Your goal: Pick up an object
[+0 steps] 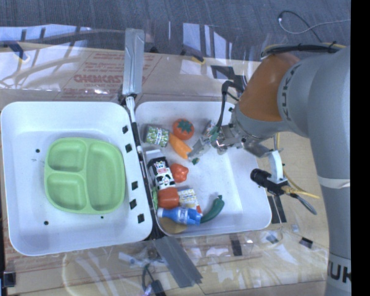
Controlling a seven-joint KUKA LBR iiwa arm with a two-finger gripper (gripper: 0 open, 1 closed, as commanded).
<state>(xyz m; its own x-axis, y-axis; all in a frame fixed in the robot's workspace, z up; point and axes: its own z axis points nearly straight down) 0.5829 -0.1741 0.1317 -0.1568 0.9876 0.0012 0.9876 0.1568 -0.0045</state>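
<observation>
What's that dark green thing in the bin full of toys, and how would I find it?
Look in the right bin, at its near edge. The green toy vegetable lies tilted beside the blue bottle. It alone is dark green and slender.

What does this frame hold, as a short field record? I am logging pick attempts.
left bin: green divided plate
right bin: tomato, carrot, green can, cow-print carton, blue bottle, green pepper
tool: over right bin, beside carrot
held object: none seen
</observation>
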